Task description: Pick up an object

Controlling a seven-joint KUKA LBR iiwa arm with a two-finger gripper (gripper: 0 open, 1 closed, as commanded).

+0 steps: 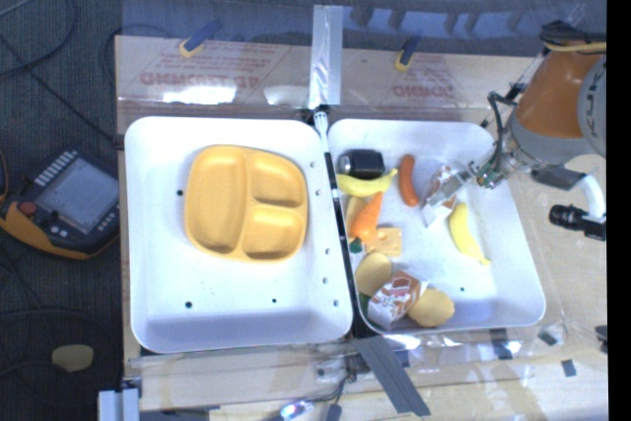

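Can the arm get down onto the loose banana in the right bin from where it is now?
Probably yes. The banana lies alone on bare floor of the right bin, just below the gripper, with nothing on top; the bin's right wall sits close beside it.

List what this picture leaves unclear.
- End effector: blurred; open or shut can't be told, nor whether it touches the bin.
- Arm: cut off by the right edge.
- Items at the bin's lower left: piled, overlapping; too small to identify.
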